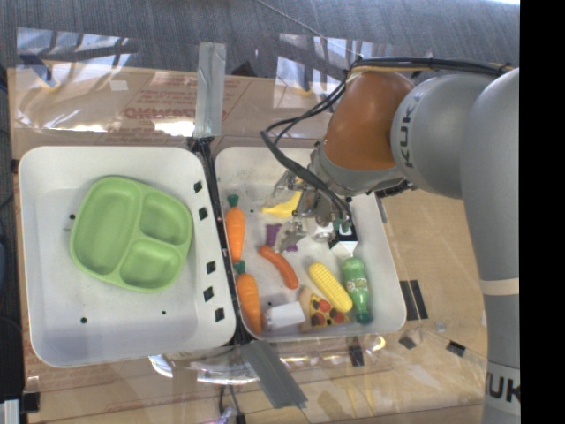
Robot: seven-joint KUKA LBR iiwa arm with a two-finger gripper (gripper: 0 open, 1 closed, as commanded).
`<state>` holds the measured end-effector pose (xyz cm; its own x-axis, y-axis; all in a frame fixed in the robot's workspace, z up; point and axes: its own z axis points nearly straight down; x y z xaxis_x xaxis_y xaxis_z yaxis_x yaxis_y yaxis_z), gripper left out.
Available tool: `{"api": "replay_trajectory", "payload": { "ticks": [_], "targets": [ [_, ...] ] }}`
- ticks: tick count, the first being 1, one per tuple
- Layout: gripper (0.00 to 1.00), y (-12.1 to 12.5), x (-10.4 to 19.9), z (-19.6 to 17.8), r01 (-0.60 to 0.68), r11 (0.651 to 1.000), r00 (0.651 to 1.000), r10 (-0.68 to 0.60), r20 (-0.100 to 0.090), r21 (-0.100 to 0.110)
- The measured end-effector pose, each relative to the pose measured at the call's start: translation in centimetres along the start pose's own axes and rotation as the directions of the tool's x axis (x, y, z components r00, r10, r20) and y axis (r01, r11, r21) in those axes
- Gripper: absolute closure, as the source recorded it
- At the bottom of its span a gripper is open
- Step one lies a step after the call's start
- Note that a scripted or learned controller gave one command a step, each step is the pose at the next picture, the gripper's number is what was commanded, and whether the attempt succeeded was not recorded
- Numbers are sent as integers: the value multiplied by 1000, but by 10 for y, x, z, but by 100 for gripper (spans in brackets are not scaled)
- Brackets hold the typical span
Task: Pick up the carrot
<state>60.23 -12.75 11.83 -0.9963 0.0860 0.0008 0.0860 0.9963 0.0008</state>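
Two orange carrots with green tops lie along the left wall of the right bin [388, 263]: one carrot [234, 232] in the upper half, the other carrot [249, 300] near the front corner. My gripper [307, 220] hangs over the middle of the right bin, under the orange wrist band [357, 122]. It is to the right of the upper carrot, apart from it, with a yellow banana [282, 208] and a small purple piece [272, 234] between them. Neither carrot is in the gripper.
Also in the right bin are a red sausage [279, 266], a corn cob [329, 287], a green bottle [356, 286], a white block [284, 314] and a pizza slice toy [320, 312]. The left bin [44, 325] holds a green divided plate [132, 232].
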Motion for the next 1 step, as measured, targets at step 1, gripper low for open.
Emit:
{"api": "replay_trajectory", "payload": {
  "ticks": [1],
  "targets": [
    [0, 40, -8, 26, 48, 999, 999, -48, 1, 0]
  ]
}}
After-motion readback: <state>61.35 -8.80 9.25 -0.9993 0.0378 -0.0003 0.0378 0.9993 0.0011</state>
